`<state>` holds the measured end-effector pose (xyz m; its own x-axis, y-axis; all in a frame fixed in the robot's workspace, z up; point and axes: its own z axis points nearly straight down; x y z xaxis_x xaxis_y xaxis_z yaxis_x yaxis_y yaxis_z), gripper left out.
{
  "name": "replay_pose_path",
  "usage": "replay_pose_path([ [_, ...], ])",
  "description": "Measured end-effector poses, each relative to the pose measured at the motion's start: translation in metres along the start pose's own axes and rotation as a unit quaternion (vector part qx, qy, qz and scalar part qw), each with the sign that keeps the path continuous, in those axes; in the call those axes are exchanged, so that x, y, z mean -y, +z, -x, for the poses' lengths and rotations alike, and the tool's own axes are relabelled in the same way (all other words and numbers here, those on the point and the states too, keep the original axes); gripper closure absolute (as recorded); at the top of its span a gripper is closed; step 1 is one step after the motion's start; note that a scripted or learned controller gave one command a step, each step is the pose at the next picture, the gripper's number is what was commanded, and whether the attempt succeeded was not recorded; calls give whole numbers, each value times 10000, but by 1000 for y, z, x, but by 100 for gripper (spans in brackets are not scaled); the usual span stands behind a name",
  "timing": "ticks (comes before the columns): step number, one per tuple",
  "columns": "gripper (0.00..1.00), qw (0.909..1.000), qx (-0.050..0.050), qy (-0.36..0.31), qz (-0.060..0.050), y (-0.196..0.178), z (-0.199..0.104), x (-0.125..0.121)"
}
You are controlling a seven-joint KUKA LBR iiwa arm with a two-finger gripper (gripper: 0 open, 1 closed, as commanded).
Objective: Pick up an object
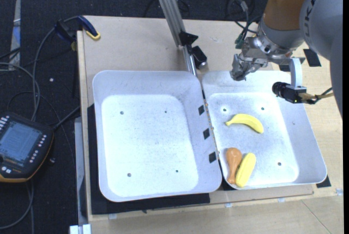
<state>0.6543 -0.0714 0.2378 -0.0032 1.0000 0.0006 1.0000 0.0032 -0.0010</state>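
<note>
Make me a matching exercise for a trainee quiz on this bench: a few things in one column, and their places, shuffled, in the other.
Things:
1. banana
2. orange drumstick-shaped toy
3. gripper
4. handheld control pendant

Places:
A. off the bench, at the view's left edge
B. above the far rim of the right bin
C. middle of the right bin, lying alone
D. near corner of the right bin, touching a yellow corn-like toy

Pairs: 1-C, 2-D, 3-B, 4-A
</note>
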Motion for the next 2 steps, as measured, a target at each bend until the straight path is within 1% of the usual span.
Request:
replay_pose_path([
  [1,100,10000,-1,-7,2,4,-56,20],
  [2,100,10000,-2,-4,6,0,-98,28],
])
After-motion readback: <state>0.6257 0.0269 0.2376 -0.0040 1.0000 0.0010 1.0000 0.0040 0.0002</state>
